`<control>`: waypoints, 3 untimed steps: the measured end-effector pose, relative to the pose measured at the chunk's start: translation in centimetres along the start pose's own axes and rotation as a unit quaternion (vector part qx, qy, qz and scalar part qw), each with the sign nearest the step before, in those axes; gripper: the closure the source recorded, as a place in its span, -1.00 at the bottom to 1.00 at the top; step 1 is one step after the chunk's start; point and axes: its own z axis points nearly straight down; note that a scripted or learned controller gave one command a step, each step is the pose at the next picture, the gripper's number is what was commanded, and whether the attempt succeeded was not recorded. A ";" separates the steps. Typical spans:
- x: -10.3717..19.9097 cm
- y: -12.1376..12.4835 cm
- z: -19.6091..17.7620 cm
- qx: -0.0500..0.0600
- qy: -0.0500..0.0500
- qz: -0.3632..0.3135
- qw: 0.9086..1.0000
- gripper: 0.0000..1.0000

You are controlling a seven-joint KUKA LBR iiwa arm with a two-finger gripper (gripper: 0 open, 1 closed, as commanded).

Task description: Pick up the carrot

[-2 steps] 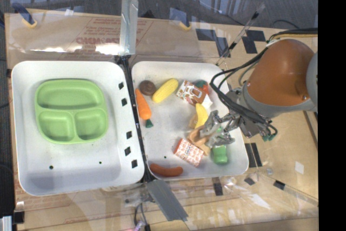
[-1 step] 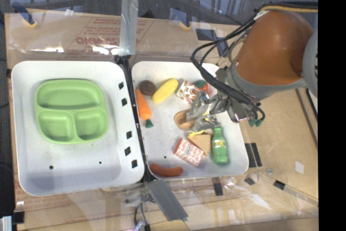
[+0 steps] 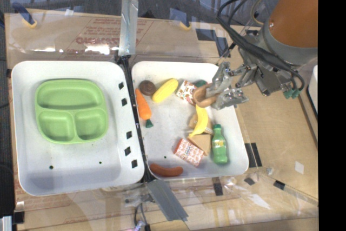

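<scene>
Two white bins sit on a taped bench. The carrot [image 3: 143, 105] lies against the right bin's [image 3: 232, 162] left wall, long axis running up-down the view. The gripper [image 3: 223, 89] hangs well to its right; its grip cannot be told.

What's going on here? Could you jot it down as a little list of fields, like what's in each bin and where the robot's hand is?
left bin: holds a green divided plate
right bin: carrot by the left wall, brown ball, corn cob, banana, green bottle, sausage, two printed cartons
gripper: low over the right bin's upper right corner
carrot status: lying in the bin, apart from the gripper
arm: grey with an orange band, entering from the right
</scene>
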 end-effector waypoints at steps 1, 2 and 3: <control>2.9 -8.7 1.0 -0.003 0.005 -0.098 0.995 1.00; 2.8 -10.0 13.4 -0.010 0.008 -0.288 0.958 1.00; 3.3 -11.4 4.0 -0.004 0.004 -0.415 0.910 1.00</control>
